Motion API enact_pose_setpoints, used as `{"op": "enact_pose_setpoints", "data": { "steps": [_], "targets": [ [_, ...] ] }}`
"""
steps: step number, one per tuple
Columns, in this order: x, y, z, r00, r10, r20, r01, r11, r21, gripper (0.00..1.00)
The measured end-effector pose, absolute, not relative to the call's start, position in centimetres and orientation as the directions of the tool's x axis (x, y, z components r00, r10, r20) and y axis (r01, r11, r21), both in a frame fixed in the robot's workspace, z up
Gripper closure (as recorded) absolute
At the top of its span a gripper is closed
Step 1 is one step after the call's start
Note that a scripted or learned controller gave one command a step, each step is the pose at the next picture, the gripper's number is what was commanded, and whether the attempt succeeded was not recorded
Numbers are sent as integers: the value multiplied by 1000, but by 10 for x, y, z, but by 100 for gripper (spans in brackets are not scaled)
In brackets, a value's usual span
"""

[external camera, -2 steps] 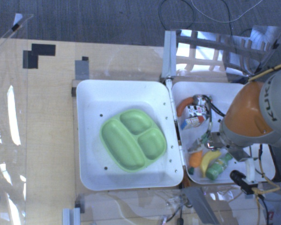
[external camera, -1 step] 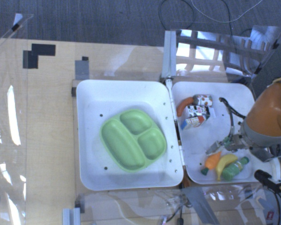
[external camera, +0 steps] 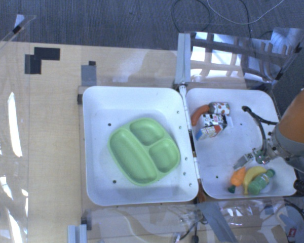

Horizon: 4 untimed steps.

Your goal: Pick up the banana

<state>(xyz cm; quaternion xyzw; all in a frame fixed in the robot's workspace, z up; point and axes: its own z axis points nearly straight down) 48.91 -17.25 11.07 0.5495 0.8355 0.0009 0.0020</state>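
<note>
The banana point(external camera: 254, 173) lies near the front edge of the right bin point(external camera: 218, 184), between an orange piece and a green bottle, its long axis slanting, just below the gripper point(external camera: 253, 157), whose fingers look open.

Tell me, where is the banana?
The banana lies in the right bin, near its front right corner, between an orange toy and a green bottle.

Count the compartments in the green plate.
3. The green plate lies in the left bin: one long compartment along its left side, one small compartment at the top, and another at the right.
</note>
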Motion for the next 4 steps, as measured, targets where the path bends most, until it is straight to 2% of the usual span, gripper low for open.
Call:
{"op": "enact_pose_setpoints", "data": {
  "steps": [1, 2, 3, 4],
  "targets": [
    [492, -205, 88, -644, 765, -6, 765, 644, 8, 0],
    [495, -206, 98, -643, 766, -11, 766, 643, 13, 100],
    [490, -207, 221, -400, 916, -6, 916, 400, 5, 100],
    [490, -207, 221, -400, 917, -5, 917, 400, 5, 0]
  ]
}}
